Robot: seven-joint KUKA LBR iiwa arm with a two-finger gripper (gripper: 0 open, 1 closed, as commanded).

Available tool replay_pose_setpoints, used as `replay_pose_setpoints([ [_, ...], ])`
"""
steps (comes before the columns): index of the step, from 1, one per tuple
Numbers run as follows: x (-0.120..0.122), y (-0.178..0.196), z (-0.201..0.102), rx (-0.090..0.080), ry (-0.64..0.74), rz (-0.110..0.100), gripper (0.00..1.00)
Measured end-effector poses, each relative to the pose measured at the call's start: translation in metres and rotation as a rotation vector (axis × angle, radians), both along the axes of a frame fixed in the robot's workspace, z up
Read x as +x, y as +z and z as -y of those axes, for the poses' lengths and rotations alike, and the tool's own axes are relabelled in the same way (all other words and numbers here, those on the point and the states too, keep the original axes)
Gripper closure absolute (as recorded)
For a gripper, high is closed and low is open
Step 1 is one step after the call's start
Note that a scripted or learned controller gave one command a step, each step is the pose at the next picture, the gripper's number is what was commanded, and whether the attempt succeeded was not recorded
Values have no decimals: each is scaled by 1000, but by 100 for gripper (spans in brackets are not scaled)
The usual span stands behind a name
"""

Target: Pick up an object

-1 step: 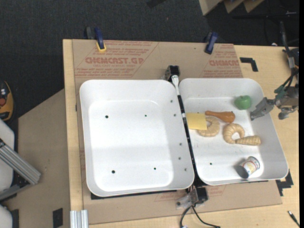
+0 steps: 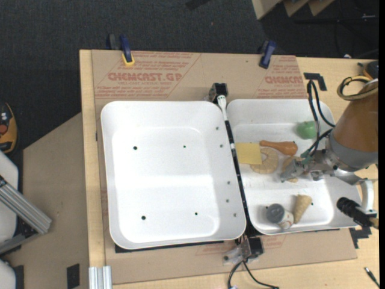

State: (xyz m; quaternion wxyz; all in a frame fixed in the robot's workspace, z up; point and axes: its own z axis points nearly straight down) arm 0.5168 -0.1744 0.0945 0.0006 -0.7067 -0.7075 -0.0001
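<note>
White plastic forms both shallow bins on the brown cardboard-covered counter (image 2: pixel 180 71). The left bin (image 2: pixel 120 131) sits at the frame's centre, the right bin (image 2: pixel 252 110) toward the right edge. Inside the right bin lie a yellow square block (image 2: pixel 248 153), a brown wooden spoon-like piece (image 2: pixel 278 146), a green rounded object (image 2: pixel 307 129), a tan cone (image 2: pixel 301 206) and a small grey round object (image 2: pixel 275 212). The grey arm (image 2: pixel 355 131) enters from the right, its jaws (image 2: pixel 295 171) low in the right bin just beside the brown piece; whether they are parted or grip anything cannot be told.
</note>
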Motion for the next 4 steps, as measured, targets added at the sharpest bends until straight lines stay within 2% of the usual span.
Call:
replay_pose_setpoints([
  [1,64,-10,45,4,1,0,0],
  [2,62,-9,43,5,2,1,0],
  [3,17,-10,-60,6,6,-6,0],
  [4,93,-1,-70,-3,4,8,0],
])
